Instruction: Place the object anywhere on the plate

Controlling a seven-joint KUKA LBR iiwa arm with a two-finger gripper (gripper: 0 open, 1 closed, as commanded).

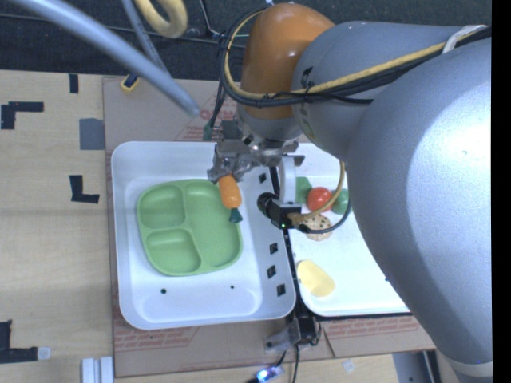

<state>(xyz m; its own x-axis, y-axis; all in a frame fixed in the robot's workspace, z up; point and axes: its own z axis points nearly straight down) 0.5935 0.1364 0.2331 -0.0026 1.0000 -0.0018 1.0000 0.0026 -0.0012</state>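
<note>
A green divided plate lies in the left white bin. My gripper hangs over the plate's upper right corner, below the orange wrist band. An orange toy carrot with a small green tip sits between the fingers, pointing down toward the plate's right edge. The gripper is shut on the carrot.
The right bin holds a red tomato, a green piece, a speckled cookie-like object and a pale yellow piece. The arm's bulk covers much of the right bin. A black cable loop hangs near the divider between the bins.
</note>
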